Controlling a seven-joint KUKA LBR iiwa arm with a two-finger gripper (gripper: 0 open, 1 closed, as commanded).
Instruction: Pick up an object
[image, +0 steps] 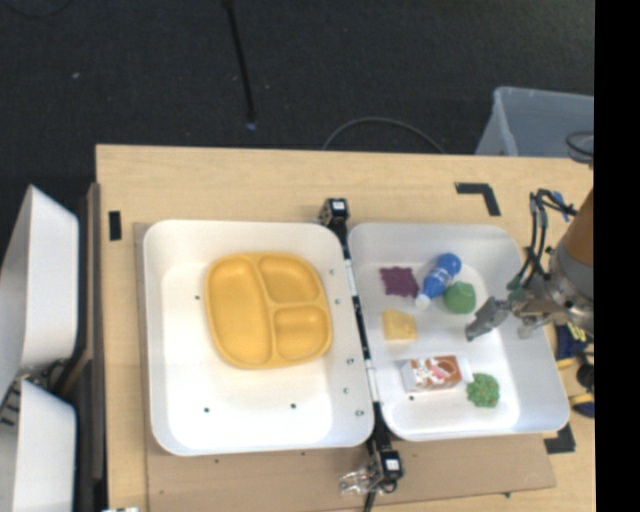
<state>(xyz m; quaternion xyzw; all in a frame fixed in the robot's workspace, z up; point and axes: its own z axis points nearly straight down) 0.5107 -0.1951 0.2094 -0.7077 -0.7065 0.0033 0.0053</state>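
Note:
The right bin holds several small objects. A purple piece lies at the back, beside a blue and white bottle and a green ball. A yellow block sits mid-left. Toward the front lie a red and white packet and a green broccoli-like piece. My gripper reaches in from the right, over the bin floor just right of the green ball and above the broccoli piece. I see nothing in it.
The left bin holds a yellow divided plate. A raised divider runs between the bins. A pale blue container stands at the back right. Cables hang beside the arm.

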